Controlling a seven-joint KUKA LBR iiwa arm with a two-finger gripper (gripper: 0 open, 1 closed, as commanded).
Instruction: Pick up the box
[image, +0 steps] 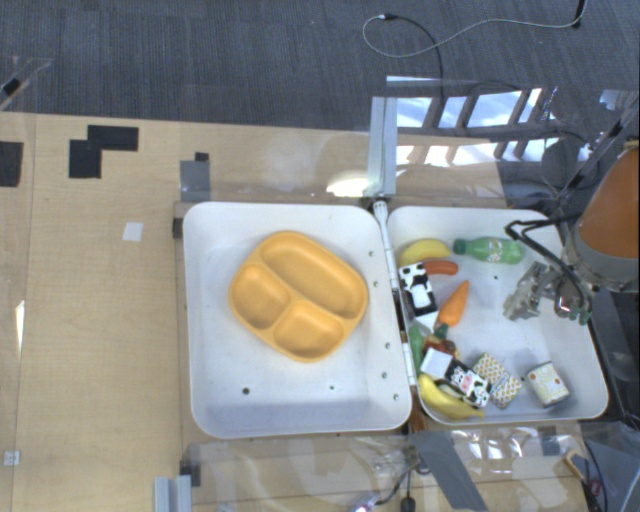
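Small boxes lie along the front of the right bin (580, 345): a beige carton (547, 383) at the front right, a checkered box (497, 379) beside it, and a black, white and red box (464, 380) resting against a banana (443, 401). A black and white cow-patterned box (420, 291) lies near the divider. My gripper (526, 297) hangs over the right half of this bin, above bare floor, behind the beige carton and to the right of a carrot (453, 303). Nothing shows in its grasp.
A second banana (424, 250), a red sausage-like piece (441, 268) and a green bottle (489, 250) lie at the back of the right bin. A green item (417, 345) lies by the divider. The left bin (215, 390) bears a yellow divided plate (298, 295).
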